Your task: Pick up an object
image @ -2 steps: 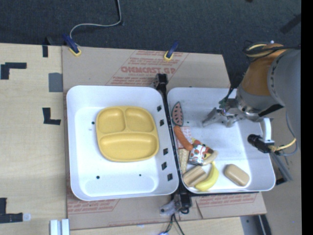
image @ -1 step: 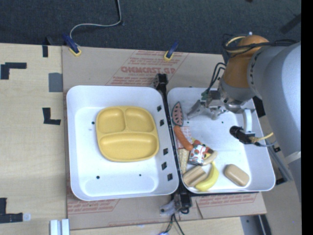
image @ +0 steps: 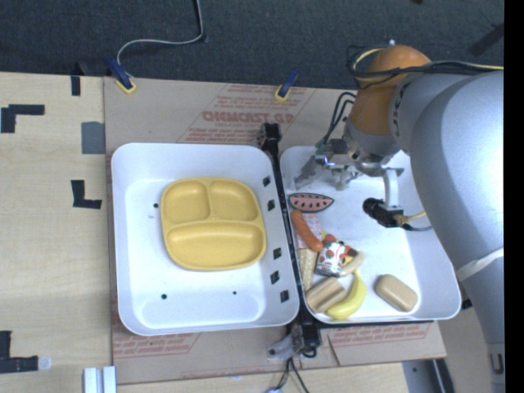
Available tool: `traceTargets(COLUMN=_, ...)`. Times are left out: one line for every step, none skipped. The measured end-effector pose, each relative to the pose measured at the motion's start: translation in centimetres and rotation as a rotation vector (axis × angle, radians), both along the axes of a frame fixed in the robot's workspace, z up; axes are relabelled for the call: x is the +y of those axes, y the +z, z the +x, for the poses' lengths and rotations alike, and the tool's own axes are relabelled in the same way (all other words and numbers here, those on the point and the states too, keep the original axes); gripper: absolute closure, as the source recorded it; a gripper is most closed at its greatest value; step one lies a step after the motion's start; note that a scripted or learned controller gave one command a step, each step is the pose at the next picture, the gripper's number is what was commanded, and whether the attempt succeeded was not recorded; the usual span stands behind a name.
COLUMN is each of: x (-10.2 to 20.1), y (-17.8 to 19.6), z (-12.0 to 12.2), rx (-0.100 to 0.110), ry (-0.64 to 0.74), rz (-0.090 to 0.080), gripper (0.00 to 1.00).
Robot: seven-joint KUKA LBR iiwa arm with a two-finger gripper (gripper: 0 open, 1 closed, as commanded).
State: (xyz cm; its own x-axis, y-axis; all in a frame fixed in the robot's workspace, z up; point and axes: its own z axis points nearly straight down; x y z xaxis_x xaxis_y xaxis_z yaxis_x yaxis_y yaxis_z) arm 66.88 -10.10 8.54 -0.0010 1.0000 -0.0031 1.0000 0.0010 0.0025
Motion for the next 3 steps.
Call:
traceTargets(x=0.0, y=0.0, z=0.0, rx=0.000, ry=0.000, rz=0.000, gripper=0.00)
traceTargets(x=-0.4, y=0.0, z=0.0, rx=0.001, ry=0.000, rz=0.001, gripper=0.00)
traceTargets(x=-0.4, y=1.1, z=0.0, rx=0.000, ry=0.002, rz=0.000, gripper=1.00)
